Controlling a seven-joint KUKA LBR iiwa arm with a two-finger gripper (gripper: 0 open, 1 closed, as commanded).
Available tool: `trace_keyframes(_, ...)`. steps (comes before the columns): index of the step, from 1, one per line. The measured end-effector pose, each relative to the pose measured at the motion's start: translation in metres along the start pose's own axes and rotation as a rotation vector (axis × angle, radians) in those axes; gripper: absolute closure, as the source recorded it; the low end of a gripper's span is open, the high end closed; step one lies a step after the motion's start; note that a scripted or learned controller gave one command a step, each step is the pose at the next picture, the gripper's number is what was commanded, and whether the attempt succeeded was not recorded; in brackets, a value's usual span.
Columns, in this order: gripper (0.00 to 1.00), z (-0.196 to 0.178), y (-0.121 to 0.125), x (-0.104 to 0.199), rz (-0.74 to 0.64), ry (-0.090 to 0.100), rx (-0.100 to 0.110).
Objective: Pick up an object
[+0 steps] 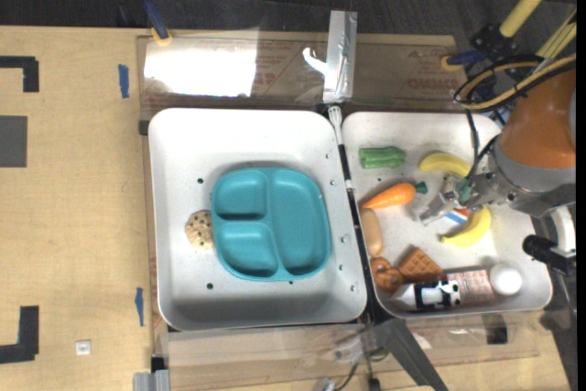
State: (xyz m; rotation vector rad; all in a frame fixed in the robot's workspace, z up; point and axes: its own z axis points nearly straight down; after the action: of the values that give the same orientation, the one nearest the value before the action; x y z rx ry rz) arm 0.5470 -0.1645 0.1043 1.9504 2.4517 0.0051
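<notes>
The gripper is low in the right bin, reaching in from the right, its metal fingers spread a little over the bin floor with nothing between them. It sits in the middle of the cluster: one carrot just to its left, one yellow banana just behind it, and a second banana touching or nearly touching its near side, with a small red and blue scrap beside that. One green vegetable lies toward the back of the bin, left of the first banana. Along the left wall lies one sausage, and nearer the front are one brown piece and one waffle-patterned wedge. One bottle with a white cap lies on its side along the front wall.

The left bin holds one teal divided plate with three compartments, and one cookie touching the plate's left edge
</notes>
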Motion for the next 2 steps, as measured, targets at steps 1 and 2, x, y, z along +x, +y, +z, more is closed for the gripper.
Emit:
trace_keyframes(1,0.0,0.008,-0.056,0.017,-0.105,-0.016,-0.022)
trace_keyframes(2,1.0,-0.003,-0.054,0.015,-0.102,-0.023,-0.027)
